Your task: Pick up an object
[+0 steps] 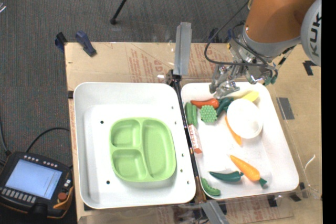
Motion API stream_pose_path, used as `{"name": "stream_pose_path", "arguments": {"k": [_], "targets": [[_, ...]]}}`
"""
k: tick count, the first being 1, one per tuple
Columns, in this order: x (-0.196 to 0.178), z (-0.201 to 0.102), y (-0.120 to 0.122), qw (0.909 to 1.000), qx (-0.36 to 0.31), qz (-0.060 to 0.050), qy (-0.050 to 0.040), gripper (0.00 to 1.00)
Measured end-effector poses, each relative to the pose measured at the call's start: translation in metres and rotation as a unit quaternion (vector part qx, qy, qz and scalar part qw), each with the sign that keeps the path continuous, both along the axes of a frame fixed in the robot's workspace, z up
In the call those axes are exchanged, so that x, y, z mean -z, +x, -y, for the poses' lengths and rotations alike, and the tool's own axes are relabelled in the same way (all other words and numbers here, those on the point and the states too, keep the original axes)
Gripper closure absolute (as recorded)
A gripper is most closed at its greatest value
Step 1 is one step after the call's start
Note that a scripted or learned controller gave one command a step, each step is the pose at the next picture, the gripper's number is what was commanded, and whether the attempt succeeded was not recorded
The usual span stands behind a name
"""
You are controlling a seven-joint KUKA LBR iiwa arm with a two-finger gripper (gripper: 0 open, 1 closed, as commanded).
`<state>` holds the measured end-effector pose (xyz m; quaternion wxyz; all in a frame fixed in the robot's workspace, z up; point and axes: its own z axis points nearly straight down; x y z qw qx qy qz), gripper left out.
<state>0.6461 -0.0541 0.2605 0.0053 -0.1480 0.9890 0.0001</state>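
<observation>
My gripper hangs over the back edge of the right bin, just above a red-orange chili and a green broccoli. Nothing is seen held in it. A white bowl lies to the gripper's right and nearer the front, with a yellow piece behind it and an orange slice at its left rim. Nearer the front lie an orange carrot, a dark green pepper and a green pea pod.
The left bin holds a light green divided plate. A green cucumber and a small red-and-white box lie along the right bin's left wall. A grey post stands behind the bins. A teach pendant sits at the lower left.
</observation>
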Motion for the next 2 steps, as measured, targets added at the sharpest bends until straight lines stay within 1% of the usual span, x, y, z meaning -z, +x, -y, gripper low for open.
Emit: {"name": "stream_pose_path", "arguments": {"k": [1, 2], "targets": [[-0.006, 0.019, -0.001, 0.9972, -0.075, -0.002, -0.0004, 1.0], [0.056, -0.035, -0.003, 0.9942, -0.107, -0.007, 0.0009, 1.0]]}}
